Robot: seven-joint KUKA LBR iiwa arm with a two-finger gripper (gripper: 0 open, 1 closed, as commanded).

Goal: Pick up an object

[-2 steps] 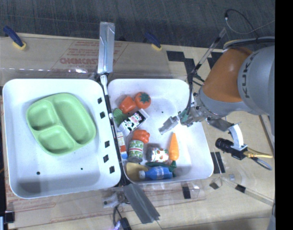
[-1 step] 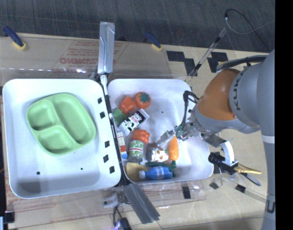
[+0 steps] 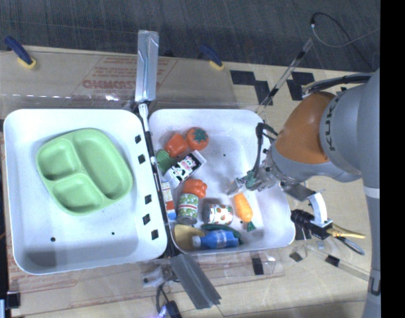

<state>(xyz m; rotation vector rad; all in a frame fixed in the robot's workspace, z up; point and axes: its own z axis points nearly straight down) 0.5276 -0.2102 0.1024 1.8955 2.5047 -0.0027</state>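
We see the grey arm (image 3: 341, 138) with its orange band (image 3: 307, 132) reaching in from the right over the right-hand white bin (image 3: 272, 234), its gripper (image 3: 250, 181) lowered just above the bin floor near the middle of that bin's right half. At this slant and size we cannot tell how the claw stands, and we cannot make out anything caught in it. Just below and to the left of the gripper lies a toy carrot (image 3: 243, 207), orange with a green tip, close to the claw but whether touching it we cannot tell. The rest of the clutter sits toward the bin's left side: a toy tomato (image 3: 197, 136) beside a red-orange toy pepper (image 3: 176, 144) near the top, a black-and-white carton (image 3: 186, 166) under them, another orange toy (image 3: 195, 188) lower down, a small printed can (image 3: 187, 209) and a white patterned cup (image 3: 219, 213) just beside it, and a blue bottle (image 3: 216, 238) lying on its side along the front wall. The left-hand bin (image 3: 30, 244) holds a green divided tray (image 3: 84, 169). On the bench to the right of the bins lie pliers (image 3: 325, 229) with yellow handles.
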